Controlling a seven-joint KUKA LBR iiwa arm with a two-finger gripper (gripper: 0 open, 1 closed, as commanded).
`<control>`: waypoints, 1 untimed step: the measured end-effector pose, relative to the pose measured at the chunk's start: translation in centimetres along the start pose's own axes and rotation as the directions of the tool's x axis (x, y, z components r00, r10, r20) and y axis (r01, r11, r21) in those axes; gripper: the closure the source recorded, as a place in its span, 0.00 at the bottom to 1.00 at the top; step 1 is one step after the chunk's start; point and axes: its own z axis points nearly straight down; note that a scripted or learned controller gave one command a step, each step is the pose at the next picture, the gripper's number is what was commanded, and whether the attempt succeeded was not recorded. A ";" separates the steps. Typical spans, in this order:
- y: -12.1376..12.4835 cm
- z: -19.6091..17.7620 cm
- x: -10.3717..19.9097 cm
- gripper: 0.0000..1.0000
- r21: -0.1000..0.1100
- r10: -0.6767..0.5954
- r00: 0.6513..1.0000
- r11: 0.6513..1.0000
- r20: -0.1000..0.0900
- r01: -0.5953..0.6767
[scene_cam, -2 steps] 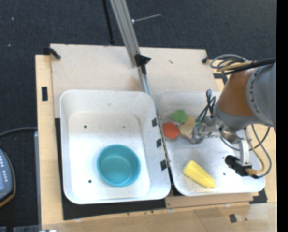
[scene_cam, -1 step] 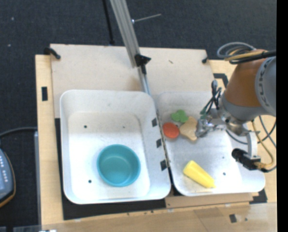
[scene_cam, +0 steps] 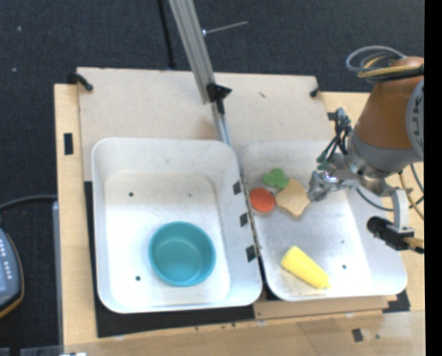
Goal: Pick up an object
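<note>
Gripper (scene_cam: 317, 186) beside the tan block (scene_cam: 294, 197) in the right bin (scene_cam: 369, 273); whether it is clenched cannot be told. Apparently nothing lifted yet.

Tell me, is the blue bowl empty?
Empty: the blue bowl sits upright in the left bin, showing a bare blue bottom.
</note>
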 end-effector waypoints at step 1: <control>0.2 -2.7 -0.1 1.00 0.001 0.000 1.000 1.000 0.000 0.000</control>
